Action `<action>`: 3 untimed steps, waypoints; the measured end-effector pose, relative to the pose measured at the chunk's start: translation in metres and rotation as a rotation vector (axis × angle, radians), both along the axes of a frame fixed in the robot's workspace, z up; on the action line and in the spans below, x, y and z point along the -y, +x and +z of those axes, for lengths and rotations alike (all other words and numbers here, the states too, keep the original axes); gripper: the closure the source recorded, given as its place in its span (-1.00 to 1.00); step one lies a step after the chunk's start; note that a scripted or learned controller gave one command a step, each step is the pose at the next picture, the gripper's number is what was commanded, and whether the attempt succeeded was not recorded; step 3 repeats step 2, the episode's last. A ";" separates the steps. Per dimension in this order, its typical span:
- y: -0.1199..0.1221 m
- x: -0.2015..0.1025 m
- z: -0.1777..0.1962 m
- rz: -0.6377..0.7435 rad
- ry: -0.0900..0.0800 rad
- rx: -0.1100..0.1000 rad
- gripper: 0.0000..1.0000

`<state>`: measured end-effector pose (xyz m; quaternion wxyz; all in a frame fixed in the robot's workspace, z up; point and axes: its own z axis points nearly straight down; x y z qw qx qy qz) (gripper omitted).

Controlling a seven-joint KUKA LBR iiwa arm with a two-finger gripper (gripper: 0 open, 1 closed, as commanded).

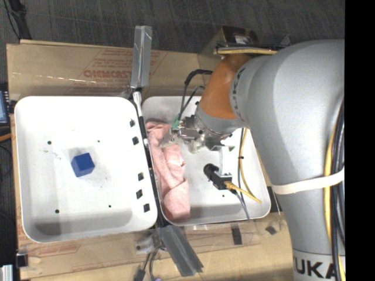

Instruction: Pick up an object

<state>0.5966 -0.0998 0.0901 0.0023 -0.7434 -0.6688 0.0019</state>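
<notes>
a: from up here over the bench, what's in the bins?

b: two shallow white ones side by side on a sheet of cardboard (70, 69). the left bin (35, 215) has a small blue cube (82, 164) sitting left of its middle, well apart from the walls. the right bin (253, 205) has a pink cloth (173, 183) bunched along its left wall, running from near the top edge down towards the bottom corner.

a: and the arm?

b: the grey arm (293, 116) comes in from the right and covers much of the right bin. the orange band (218, 92) sits above the wrist, over the bin's top edge. the gripper (185, 132) is down inside the right bin, right at the upper end of the pink cloth.

a: has it got hold of the cloth?

b: can't tell. the wrist blocks the tip from this angle, so whether it's spread or closed on anything, i couldn't say. the cloth lies on the bin floor, slumped against the wall. the cube is across in the other bin, far from the gripper.
</notes>
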 end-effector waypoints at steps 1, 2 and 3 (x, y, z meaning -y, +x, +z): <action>0.000 -0.002 0.008 0.004 0.003 -0.004 1.00; 0.008 -0.056 0.099 0.125 0.000 -0.003 1.00; 0.008 -0.056 0.099 0.125 0.000 -0.003 1.00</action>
